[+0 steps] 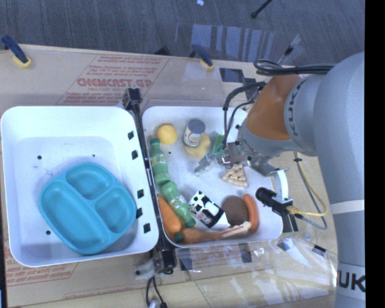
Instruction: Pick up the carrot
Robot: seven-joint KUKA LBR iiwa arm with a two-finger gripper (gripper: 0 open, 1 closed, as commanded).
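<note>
Orange carrot [169,217] lies well apart from gripper [208,162].

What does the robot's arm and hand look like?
The arm is fat, round and grey, with an orange band just above the wrist. Black cables loop over it, and a yellow wire hangs nearby. Black letters are printed low on the grey body. The hand is small, metal and grey.
</note>
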